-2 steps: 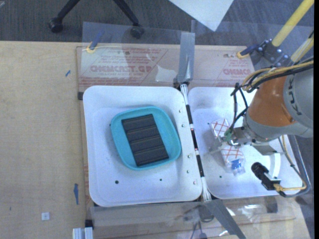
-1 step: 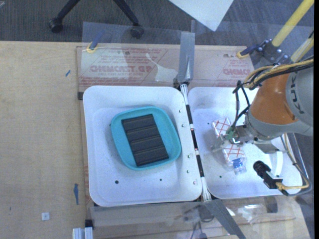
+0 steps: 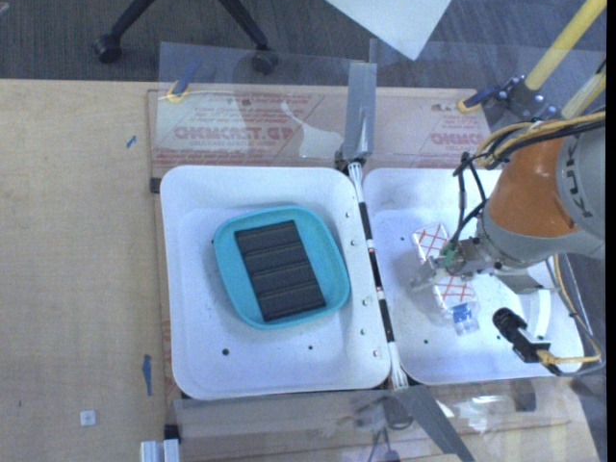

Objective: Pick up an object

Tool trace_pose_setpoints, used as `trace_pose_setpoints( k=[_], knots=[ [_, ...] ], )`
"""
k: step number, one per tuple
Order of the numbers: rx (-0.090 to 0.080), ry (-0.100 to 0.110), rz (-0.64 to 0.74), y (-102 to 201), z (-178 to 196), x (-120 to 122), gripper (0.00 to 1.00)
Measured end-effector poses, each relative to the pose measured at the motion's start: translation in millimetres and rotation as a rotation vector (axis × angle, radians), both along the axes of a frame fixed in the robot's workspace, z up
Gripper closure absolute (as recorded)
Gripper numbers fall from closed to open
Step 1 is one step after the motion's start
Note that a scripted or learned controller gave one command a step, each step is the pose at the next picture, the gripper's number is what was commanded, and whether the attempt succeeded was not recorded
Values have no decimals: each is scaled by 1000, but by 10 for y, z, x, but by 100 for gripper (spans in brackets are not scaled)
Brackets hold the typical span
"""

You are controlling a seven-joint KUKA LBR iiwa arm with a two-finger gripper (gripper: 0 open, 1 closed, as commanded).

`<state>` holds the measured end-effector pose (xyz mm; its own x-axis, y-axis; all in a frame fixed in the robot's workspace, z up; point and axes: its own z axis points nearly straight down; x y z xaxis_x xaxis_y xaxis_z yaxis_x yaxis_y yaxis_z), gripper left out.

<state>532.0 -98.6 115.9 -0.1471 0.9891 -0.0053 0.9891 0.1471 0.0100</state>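
We see the gripper [image 3: 445,264] low over the right bin [image 3: 423,359]. It hangs from the grey arm [image 3: 529,200] with its orange band, which reaches in from the right edge. The gripper sits right at a crumpled wrapper [image 3: 433,241] with a red-and-white checked pattern, which lies near the middle of that bin. The wrist covers part of the wrapper, and we cannot tell whether the gripper touches it. We also cannot tell whether the jaws are apart or together, since the wrist hides them from above. Just beside the checked wrapper, toward the near edge of the bin, lies a piece of clear plastic [image 3: 463,316] with blue print on it. We cannot tell whether the two are one item.

The left bin [image 3: 192,359] holds a teal tray [image 3: 231,282] with rounded corners, set slightly askew near the bin's middle. A dark grey ribbed block [image 3: 280,270] lies flat on the tray, inside its rim.

Both bins are white and shallow. They stand side by side, with their inner rims meeting, on a pale wooden surface [image 3: 77,258]. Behind the bins a sheet with red lettering [image 3: 241,133] lies flat on the surface. A strip of grey tape [image 3: 360,114] runs from it down to where the bins meet. Beyond the surface, on dark carpet, we see the wheeled base of a chair [image 3: 144,10].
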Motion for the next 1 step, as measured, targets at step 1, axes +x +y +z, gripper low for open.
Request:
trace_pose_setpoints(
  k=[1],
  knots=[
    [3,11,1,664,682,390,100]
  ],
)
